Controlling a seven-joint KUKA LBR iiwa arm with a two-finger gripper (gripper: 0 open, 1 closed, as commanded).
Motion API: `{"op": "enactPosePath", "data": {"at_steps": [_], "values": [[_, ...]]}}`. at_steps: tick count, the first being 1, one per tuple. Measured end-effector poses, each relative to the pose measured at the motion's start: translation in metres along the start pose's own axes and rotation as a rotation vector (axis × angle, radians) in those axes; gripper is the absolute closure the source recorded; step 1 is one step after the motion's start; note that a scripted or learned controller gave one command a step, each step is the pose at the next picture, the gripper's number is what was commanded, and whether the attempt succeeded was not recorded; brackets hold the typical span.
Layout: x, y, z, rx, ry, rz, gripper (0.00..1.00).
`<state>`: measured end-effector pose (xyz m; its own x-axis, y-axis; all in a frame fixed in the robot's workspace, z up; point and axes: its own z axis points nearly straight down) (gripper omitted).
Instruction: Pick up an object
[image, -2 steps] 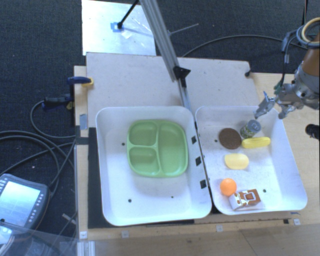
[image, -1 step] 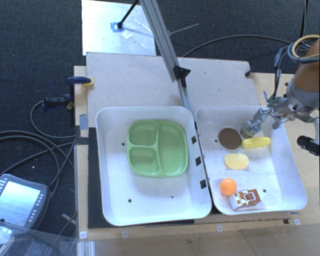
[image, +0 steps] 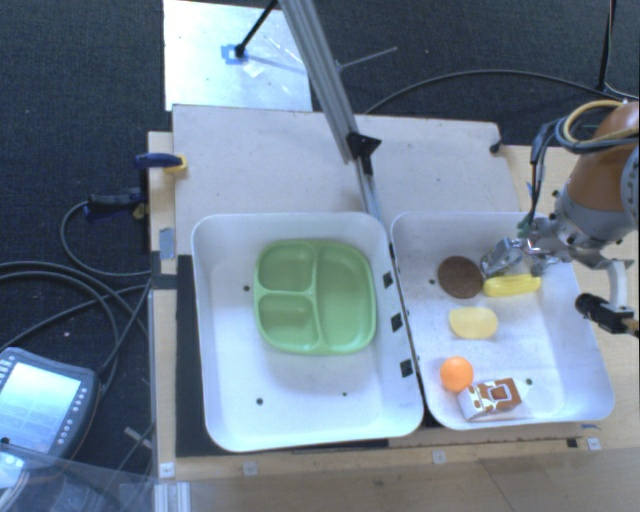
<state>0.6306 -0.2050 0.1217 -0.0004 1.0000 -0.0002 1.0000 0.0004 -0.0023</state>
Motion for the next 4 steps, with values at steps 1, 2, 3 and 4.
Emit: {"op": "enactPosePath", "data": {"at_steps": [1,2,3,4], "values": [[0.000,0.003,-0.015,-0.008,-0.001,-0.001,1.00],[0.009,0.009,-0.072,-0.011,-0.002,-0.006,1.00],[0.010,0.012,-0.117,-0.010,-0.002,-0.007,1.00],[0.010,0.013,-0.161,-0.010,-0.002,-0.007,1.00]]}}
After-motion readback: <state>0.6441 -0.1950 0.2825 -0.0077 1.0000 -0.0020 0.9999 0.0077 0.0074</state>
